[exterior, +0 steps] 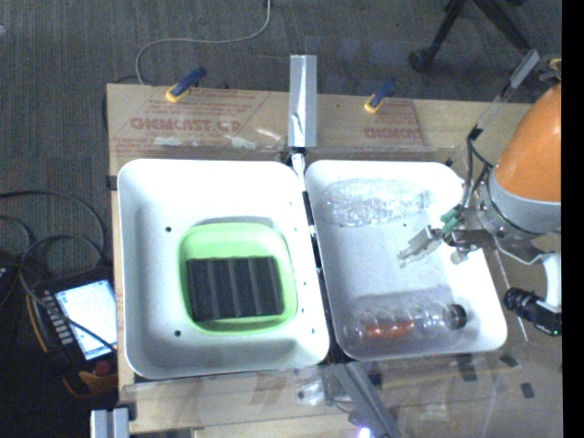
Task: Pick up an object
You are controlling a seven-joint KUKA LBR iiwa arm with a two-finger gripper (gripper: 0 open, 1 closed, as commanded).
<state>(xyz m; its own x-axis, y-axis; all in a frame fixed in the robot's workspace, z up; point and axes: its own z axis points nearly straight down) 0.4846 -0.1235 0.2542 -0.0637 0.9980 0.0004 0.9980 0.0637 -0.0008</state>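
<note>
The gripper [418, 246] hangs over the right bin [474, 245], its fingers slightly spread and holding nothing, between two clear plastic bottles: one [376, 201] lying along the far wall, one [406, 320] near the front, either likely within reach for a pick

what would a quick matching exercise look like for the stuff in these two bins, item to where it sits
Items:
1. green container
2. clear bottle with dark cap
3. crumpled clear bottle
4. gripper

Places:
A. far part of the right bin
B. over the middle of the right bin
C. left bin
D. near edge of the right bin

Pairs: 1-C, 2-D, 3-A, 4-B
</note>
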